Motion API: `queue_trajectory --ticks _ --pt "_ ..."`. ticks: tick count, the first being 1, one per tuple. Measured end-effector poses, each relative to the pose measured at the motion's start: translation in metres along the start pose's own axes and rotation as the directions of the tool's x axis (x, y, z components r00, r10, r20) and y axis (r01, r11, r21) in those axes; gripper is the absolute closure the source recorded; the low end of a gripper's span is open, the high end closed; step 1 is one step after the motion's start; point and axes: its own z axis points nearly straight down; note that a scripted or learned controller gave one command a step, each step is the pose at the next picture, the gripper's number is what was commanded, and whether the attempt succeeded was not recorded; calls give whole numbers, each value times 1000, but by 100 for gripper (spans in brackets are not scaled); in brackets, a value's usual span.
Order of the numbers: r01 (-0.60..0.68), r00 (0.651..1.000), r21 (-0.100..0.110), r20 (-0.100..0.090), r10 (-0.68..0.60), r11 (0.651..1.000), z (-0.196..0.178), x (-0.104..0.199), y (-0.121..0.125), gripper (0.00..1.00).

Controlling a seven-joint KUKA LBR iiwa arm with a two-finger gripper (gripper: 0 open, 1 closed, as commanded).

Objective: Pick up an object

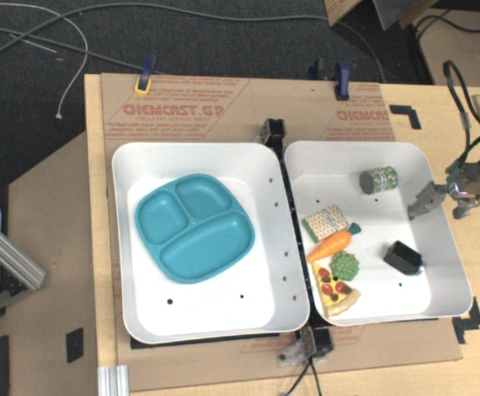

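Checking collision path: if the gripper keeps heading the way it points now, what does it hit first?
The gripper points left into the right bin; likely the bin floor first, between the small can and black block. Depth unclear.

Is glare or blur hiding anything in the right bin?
Camera view: even light with soft shadows; the right white bin is bright but not washed out, and the orange toy carrot and black block read clearly; the gripper at the right rim is slightly soft.

Gripper (pixel 440 198) sits at the far right of the camera view, over the right bin's right rim. One grey finger (pixel 424 200) slants down-left, tip over the bin's inside edge; nothing seen between the fingers. Wrist metalwork and cabling run up toward the right edge.
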Motion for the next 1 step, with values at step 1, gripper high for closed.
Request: queue_trajectory --ticks 1 --pt "4 1000 -13 4 -4 1000 -7 1 3 0"
